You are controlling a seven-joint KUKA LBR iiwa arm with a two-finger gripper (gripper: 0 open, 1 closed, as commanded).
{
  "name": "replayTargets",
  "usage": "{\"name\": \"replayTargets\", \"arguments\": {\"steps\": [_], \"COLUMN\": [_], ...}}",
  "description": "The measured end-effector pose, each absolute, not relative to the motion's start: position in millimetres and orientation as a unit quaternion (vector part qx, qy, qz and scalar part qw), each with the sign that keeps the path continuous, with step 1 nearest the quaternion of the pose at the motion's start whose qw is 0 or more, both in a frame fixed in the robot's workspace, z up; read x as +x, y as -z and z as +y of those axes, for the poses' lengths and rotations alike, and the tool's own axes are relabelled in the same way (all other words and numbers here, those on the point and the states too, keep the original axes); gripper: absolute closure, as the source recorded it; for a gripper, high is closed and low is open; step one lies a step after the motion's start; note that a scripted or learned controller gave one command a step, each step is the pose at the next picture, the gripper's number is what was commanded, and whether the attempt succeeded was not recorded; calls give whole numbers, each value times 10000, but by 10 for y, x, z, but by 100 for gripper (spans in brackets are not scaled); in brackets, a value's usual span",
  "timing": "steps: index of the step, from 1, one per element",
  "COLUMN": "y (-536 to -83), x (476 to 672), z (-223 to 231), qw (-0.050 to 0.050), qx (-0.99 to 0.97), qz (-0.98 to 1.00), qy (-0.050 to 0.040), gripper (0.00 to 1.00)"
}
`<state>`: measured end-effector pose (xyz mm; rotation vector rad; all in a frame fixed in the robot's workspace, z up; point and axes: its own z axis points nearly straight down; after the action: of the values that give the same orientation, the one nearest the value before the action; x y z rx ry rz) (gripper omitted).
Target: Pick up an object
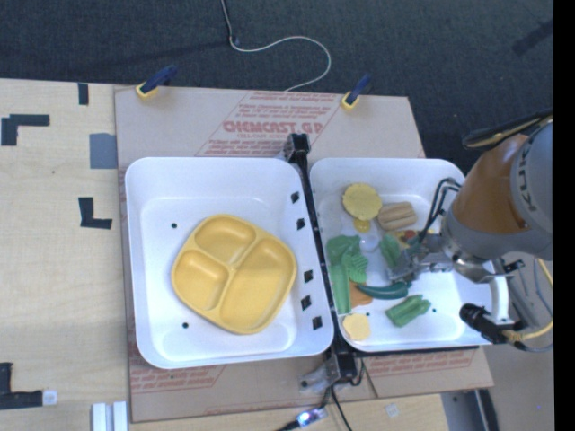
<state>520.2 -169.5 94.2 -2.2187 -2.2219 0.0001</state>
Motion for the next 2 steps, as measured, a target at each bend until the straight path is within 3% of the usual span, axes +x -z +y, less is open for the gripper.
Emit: {"name": "replayTargets", "arguments": {"steps": [2], "y": [-1879], "x": [5196], "z": [-1581], "qw": [6], "qx": [-7066], "qz": [-7076], "qy": [-4], "gripper": [100]}}
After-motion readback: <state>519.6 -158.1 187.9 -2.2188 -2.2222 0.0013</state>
